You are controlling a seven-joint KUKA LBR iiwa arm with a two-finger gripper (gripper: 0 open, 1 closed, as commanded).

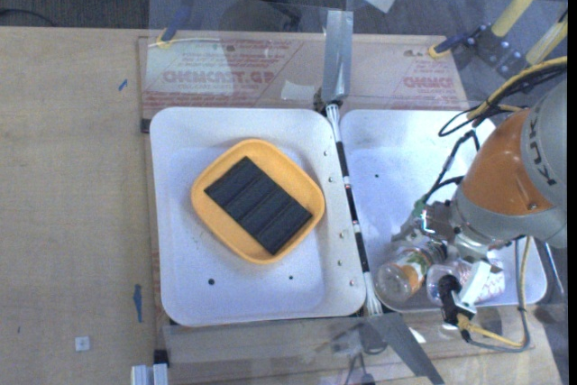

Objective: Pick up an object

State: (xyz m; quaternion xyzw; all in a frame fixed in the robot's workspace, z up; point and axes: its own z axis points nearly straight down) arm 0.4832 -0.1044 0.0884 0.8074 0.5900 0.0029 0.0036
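Gripper (pixel 448 270) sits low in the near right corner of the right bin (pixel 388 158), directly under the arm's orange band (pixel 505 171). Its mechanism is crowded by cables and by the objects beneath it; whether it is apart, together or clamped on anything cannot be told from this view.

Count of bins: two, both shallow and white, side by side and meeting along a central seam.

Left bin (pixel 180 284): one object, a yellow-orange tray (pixel 209 212) with rounded corners, lying flat near the bin's middle and turned at an angle to the bin walls. A dark ribbed insert (pixel 259 206) fills its centre. This tray is well apart from the gripper.

Right bin: a small cluster of items at the near edge, right at the gripper. One clear, rounded container (pixel 401 275) with an orange patch on it lies just to the left of the gripper. A white item with reddish marking (pixel 489 284) lies on the gripper's right side. The exact number of pieces in this cluster cannot be settled, as they are partly hidden.

One arm, grey, entering from the right, with black and yellow cables (pixel 460 149) looping beside the wrist.
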